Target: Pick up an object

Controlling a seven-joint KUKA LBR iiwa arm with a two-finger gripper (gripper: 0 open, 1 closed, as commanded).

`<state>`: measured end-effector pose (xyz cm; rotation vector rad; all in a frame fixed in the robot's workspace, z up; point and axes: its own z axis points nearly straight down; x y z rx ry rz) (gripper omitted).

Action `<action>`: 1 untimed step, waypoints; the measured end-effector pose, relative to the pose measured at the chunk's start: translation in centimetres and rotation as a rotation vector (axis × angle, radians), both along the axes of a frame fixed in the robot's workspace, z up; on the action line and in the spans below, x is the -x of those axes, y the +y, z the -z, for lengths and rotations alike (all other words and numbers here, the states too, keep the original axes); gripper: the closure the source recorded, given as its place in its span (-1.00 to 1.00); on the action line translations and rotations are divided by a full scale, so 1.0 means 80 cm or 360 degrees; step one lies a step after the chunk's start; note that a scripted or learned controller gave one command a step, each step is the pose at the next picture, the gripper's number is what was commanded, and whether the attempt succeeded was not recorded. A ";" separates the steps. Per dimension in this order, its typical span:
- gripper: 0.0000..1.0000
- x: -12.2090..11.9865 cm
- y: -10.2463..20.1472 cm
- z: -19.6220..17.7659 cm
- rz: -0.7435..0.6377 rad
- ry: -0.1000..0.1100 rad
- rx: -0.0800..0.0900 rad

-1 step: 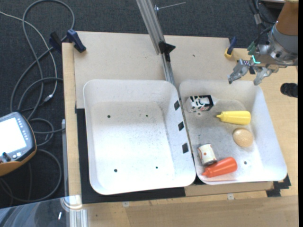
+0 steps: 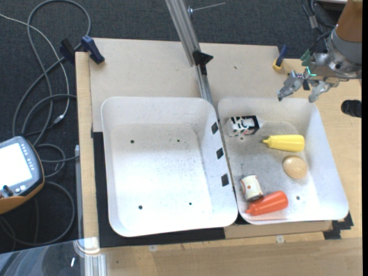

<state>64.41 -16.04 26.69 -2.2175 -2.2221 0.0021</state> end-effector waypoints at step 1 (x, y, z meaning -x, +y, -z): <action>-1.00 0.010 -0.005 0.058 0.0004 0.0006 -0.0001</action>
